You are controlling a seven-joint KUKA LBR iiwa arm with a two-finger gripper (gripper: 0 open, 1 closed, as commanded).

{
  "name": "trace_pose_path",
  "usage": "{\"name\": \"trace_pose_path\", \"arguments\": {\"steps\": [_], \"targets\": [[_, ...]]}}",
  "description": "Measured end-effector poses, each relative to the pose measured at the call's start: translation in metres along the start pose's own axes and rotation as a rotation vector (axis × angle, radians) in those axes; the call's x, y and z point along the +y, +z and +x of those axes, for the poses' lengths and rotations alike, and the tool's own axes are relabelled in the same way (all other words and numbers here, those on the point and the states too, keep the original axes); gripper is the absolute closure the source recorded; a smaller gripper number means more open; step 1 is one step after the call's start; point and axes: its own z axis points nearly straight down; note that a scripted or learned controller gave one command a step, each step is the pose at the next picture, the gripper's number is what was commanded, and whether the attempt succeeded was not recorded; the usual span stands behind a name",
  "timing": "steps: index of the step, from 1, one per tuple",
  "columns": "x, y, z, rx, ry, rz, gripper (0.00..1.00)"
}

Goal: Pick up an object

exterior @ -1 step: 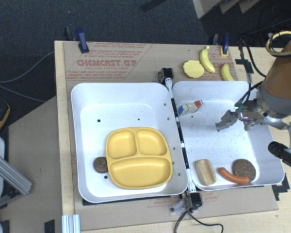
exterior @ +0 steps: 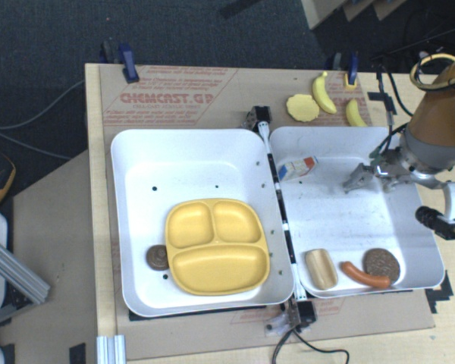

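White bins — two — one yellow tray.

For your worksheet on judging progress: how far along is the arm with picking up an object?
Done: the gripper is positioned low over the right bin.
In hand: nothing visible between its parts.
Left: the whole pick. The bun, sausage and patty lie at the bin's near edge, the small bottle near its far left corner.

the brown patty is partly hidden by the yellow tray. the arm is cut off at the right edge.
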Motion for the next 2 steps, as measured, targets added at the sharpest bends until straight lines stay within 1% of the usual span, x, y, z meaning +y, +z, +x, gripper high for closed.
{"name": "trace_pose_path", "arguments": {"steps": [1, 2], "targets": [[0.066, 0.021, 0.076, 0.004, -0.009, 0.001, 0.00], [0.076, 0.021, 0.094, 0.004, -0.005, 0.005, 0.00]]}}
